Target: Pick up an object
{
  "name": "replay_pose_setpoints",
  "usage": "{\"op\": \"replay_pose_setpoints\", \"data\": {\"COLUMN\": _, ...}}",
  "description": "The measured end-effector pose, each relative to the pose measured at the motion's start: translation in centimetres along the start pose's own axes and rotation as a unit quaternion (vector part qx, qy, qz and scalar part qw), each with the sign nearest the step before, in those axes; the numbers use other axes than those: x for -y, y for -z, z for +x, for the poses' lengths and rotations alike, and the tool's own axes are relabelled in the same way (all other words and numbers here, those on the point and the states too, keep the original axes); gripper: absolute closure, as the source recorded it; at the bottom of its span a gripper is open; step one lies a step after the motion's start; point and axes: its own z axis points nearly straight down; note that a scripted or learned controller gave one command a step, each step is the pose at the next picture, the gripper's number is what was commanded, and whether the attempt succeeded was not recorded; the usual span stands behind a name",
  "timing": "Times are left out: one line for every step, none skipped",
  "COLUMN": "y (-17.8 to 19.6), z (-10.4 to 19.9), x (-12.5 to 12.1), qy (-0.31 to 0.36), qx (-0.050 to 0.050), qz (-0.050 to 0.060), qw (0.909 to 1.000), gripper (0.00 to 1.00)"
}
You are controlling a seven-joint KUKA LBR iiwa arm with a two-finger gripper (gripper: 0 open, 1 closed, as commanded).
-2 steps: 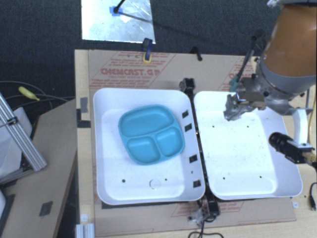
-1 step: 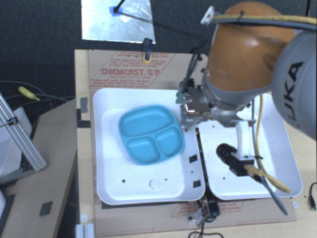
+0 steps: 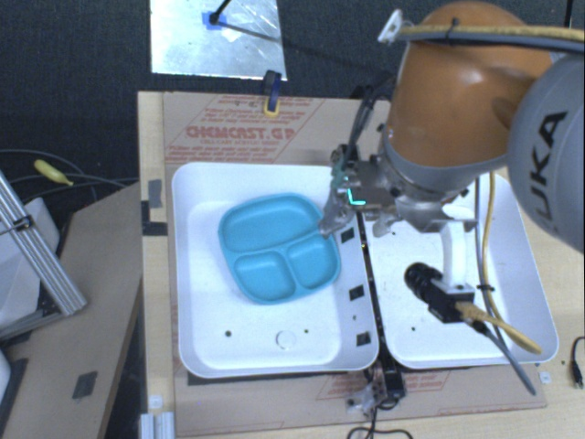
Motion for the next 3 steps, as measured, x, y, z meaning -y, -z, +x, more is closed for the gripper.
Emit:
{"op": "replay_pose_setpoints", "data": {"y": 1.1, "z": 0.0, "x": -0.1, "qy": 0.002, "qx": -0.001, "qz": -0.001, "qw": 1.0, "gripper": 1.0}}
{"op": "replay_pose_setpoints", "data": {"y": 1.1, "z": 0.0, "x": -0.1, "qy": 0.003, "qx": 0.0, "qz": -0.001, "qw": 1.0, "gripper": 0.0}}
{"op": "replay_pose_setpoints", "data": {"y": 7.7, "z": 3.2, "x": -4.1, "qy": 0.001, "qx": -0.002, "qz": -0.005, "qw": 1.0, "gripper": 0.0}}
